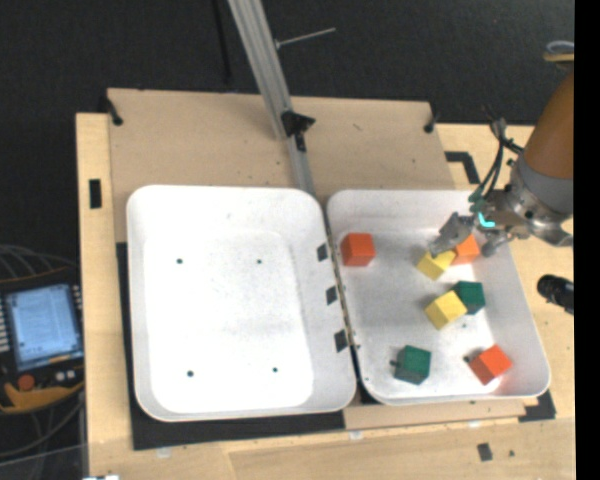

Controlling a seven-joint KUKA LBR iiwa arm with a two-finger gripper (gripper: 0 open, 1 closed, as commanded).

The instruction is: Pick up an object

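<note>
**Gripper low over the right bin, reaching among the blocks**

Gripper [467,236] sits down in the upper part of the right bin [380,213], its tip right by an orange block [468,249] and a yellow block [435,264]. Whether it is spread or clenched I cannot tell, and no block can be seen caught in it. My reading is that this is the reaching stage of the pick, with nothing lifted yet. The next move calls for settling squarely around one block, most likely the orange or yellow one beside the tip, closing firmly and rising straight up; the two lie so close together that nudging the neighbour is a real risk.

Going left to right, the left bin [225,293] shows bare white floor with a few dark specks. The right bin holds an orange cube [357,249] near its left wall, a green block [412,364] low down, a second yellow block [445,308] touching a dark green block [470,295], and another orange block [489,364] at the lower right corner.
</note>
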